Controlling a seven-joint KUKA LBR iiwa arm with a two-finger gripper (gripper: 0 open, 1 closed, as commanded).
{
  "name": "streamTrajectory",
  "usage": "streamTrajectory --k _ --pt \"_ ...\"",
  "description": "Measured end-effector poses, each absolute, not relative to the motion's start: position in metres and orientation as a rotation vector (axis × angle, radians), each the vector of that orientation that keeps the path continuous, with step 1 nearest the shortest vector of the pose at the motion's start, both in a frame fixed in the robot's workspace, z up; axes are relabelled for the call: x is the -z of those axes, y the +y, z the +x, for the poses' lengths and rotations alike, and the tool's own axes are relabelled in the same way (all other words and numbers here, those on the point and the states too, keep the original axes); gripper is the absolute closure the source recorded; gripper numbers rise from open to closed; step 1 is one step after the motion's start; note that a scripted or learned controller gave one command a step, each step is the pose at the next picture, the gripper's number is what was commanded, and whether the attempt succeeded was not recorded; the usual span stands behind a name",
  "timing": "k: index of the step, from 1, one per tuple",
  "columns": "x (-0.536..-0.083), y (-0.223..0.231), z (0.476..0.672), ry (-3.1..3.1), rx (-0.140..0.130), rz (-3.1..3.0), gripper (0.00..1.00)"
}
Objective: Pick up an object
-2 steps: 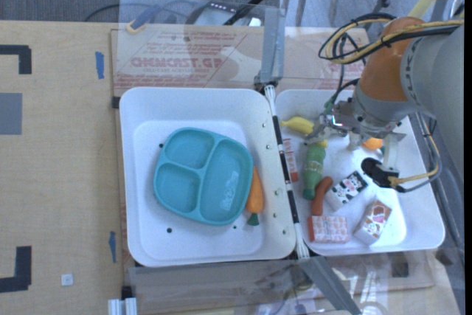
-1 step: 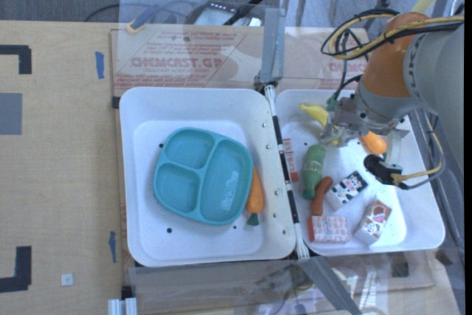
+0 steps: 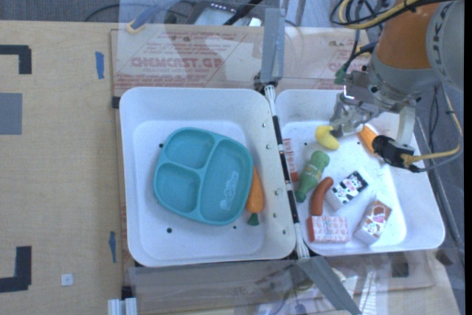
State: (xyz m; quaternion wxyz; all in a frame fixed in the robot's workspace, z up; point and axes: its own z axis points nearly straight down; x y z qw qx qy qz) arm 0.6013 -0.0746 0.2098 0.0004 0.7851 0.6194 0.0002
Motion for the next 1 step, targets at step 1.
streamTrajectory --k 1 --pt "-0.2292 -0.0183 0.5625 1.97 0.003 2.45 1.0"
